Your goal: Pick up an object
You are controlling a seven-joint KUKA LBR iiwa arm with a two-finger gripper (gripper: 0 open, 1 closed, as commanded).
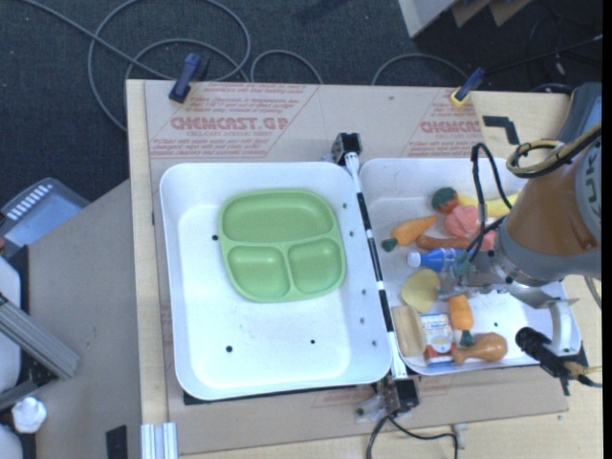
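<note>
The arm's fingers hang low in the right bin, amid the toy food heaped there; whether they are released or clenched cannot be told. Nearest them is a small orange carrot, lying just toward the worktop's front edge, its long axis running front to back. A yellow lemon sits just to the inner side. The left bin holds a green divided tray.

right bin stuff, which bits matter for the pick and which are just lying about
Job: gripper; toy food in the right bin: carrot, pink piece, yellow piece, small carton.
Lying about: green divided plate, left bin, blue clamp, floor cables.
</note>
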